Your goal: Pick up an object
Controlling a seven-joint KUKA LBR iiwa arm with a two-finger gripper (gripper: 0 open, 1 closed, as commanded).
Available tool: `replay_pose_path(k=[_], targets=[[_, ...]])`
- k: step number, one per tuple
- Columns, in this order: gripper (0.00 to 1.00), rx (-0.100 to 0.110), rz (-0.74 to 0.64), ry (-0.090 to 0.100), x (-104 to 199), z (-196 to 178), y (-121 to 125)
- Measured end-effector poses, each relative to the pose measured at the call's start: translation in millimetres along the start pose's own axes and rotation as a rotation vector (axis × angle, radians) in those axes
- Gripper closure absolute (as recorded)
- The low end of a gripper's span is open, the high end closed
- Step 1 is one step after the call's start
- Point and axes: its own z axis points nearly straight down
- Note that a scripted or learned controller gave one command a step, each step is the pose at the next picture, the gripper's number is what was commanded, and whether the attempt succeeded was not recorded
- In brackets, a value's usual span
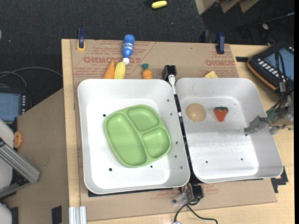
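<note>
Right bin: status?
Hand at right bin's right side, holding nothing visible. Strawberry and tan ball lie apart at the back, untouched. Nothing between hand and strawberry.

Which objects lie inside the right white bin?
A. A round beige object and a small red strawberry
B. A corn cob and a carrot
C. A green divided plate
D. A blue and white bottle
A: the round beige object and the red strawberry lie side by side in the right bin. The green divided plate is in the left bin.
</note>
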Motion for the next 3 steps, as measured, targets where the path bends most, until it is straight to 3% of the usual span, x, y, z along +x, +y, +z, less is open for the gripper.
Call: replay_pose_path(k=[1,2,3], targets=[[0.0,0.002,-0.005,0.002,23.1,109.8,50.5],[0.0,-0.008,-0.007,-0.001,68.5,103.5,118.1],[1.0,-0.005,-0.002,-0.002,65.2,93.0,115.3]])
